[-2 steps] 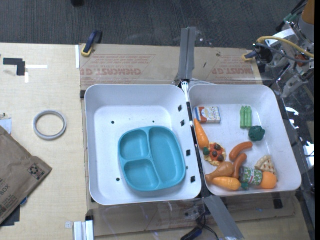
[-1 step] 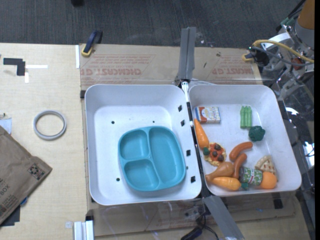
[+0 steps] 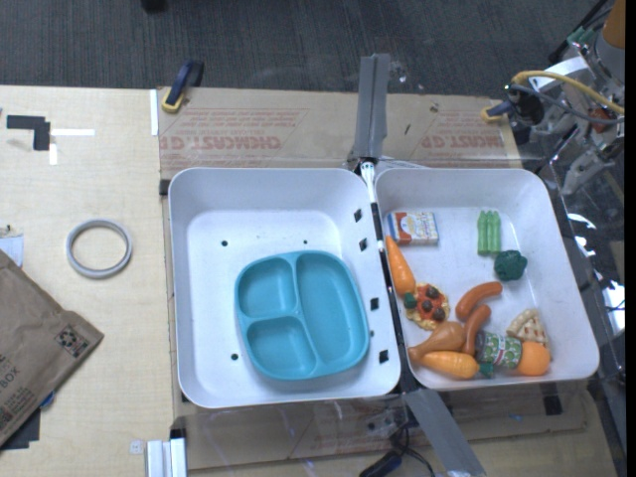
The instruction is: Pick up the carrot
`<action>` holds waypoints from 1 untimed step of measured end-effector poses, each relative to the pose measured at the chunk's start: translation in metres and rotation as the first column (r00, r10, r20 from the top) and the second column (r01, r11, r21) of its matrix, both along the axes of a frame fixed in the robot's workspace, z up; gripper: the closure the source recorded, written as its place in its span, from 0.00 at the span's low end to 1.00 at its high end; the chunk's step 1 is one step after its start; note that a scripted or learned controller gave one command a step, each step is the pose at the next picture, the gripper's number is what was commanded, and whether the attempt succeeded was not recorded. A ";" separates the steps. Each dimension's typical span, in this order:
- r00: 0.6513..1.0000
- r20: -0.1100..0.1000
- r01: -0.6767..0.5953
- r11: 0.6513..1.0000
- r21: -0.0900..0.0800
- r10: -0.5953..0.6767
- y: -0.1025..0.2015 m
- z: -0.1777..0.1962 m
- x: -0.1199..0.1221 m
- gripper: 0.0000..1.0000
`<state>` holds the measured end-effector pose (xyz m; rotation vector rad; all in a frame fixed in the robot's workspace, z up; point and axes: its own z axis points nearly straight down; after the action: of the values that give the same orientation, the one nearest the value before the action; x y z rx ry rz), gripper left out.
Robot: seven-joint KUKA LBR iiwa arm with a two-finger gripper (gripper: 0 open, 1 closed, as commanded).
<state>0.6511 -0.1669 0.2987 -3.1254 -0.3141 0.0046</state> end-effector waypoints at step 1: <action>1.000 -0.001 -0.002 1.000 0.001 0.002 0.014 0.000 0.001 0.00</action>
<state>0.6519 -0.1525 0.2986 -3.1245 -0.3167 0.0059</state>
